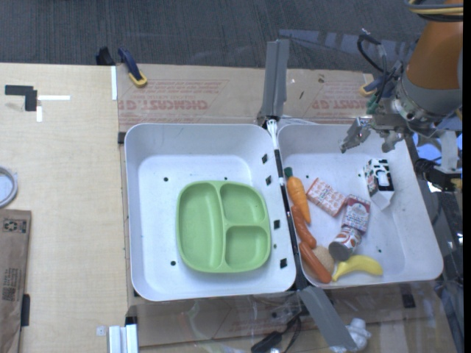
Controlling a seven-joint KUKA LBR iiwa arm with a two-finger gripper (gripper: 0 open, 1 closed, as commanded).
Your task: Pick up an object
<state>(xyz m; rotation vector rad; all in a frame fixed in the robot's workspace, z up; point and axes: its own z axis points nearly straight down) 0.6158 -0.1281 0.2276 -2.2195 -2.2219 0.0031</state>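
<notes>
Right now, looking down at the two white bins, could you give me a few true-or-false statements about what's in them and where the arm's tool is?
1. The green plate lies in the left bin. True.
2. The banana sits on the green plate. False: it lies in the right bin, near its front edge.
3. The carrot lies in the right bin. True.
4. The tool rests on the green plate. False: it is above the right bin's far side.

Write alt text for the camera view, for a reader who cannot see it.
A grey and orange arm reaches from the right, its hand over the far side of the right bin, which holds a carrot, sausages, a banana, a small box, a red bottle and a black-and-white item. The left bin holds a green divided tray.
</notes>
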